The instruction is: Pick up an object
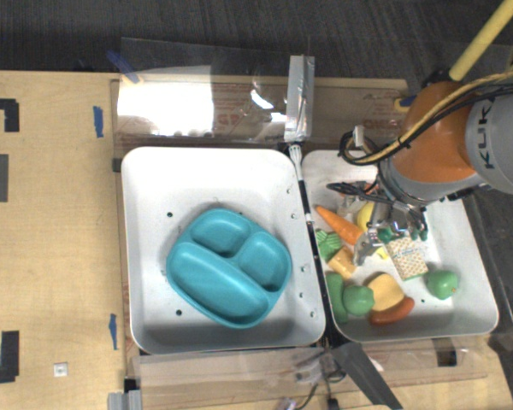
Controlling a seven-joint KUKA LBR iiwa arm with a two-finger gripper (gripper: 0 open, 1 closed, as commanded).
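Toy foods [372, 276] are heaped in the right bin [479, 301]; the pincer [378, 239] is lowered among them, grip state untellable.

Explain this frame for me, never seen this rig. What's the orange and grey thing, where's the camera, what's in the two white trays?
The orange and grey thing is a robot arm with a two-finger gripper at its end, reaching in from the right. There is one fixed camera above the bench, looking down at a slant.

The bench holds two shallow white bins side by side. The left bin holds a teal divided plate. The right bin holds a heap of small toy foods: an orange carrot, a green ball, a red piece, some yellow and green pieces, and a patterned white packet.

The gripper sits low over that heap, near the packet. I cannot tell from this view whether it has caught anything.
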